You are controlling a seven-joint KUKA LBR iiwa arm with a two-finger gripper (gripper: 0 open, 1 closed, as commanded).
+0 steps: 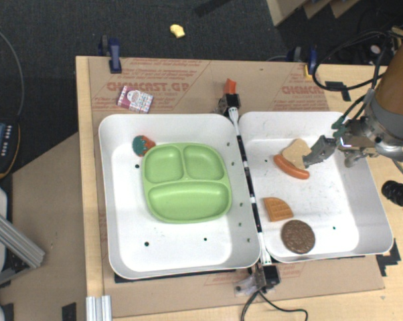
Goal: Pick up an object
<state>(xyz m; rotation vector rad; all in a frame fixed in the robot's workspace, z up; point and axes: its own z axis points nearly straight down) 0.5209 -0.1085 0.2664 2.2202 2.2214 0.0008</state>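
Note:
In the right bin [352, 199] lie a tan bread-like wedge [296, 149], an orange-red sausage [292, 166], an orange waffle-like piece [278, 208] and a brown round patty [298, 236]. My gripper [319, 152] hangs over the bin's upper right part, just right of the wedge and sausage. Its dark fingers point left toward them. Nothing shows between the fingers. In the left bin [121, 233] a green divided plate [185, 181] sits in the middle, with a small red and green object [144, 144] at its upper left corner.
A small pink packet [135, 98] lies on the cardboard behind the left bin. Clamps [230, 100] stand at the back where the bins meet. Black cables [352, 59] loop at the upper right near the arm. A yellow scrap [178, 30] lies on the floor.

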